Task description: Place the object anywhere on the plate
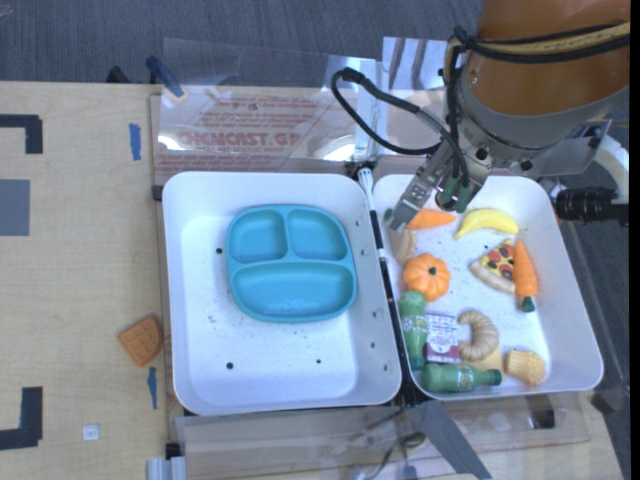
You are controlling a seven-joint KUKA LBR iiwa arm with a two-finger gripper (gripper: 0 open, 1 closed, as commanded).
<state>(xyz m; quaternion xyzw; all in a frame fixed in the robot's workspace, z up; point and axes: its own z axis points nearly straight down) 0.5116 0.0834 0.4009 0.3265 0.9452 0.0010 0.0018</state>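
Nearest the lens, along the bench's front edge, the right bin [575, 298] holds its crowd of toy food: a green bottle [455, 376], a croissant [478, 332], a small box [441, 336], a pumpkin [426, 275], a pizza slice [494, 265], a carrot [525, 271] and a banana [486, 222]. An orange wedge [430, 220] lies at the bin's far left corner, just under the gripper [428, 196].

The gripper hangs low over that corner, close to the wedge, but whether it is clenched or released cannot be told from this angle, and nothing can be seen held. Which item is the object is not plain; the wedge seems the likely target, judging by the gripper's position.

In the left bin [200, 368] the blue plate [291, 264] sits with all three compartments bare. A waffle [141, 340] lies out on the worktop [70, 268], well apart.

So the task looks barely begun: grasp, lift, carry across and release all remain.
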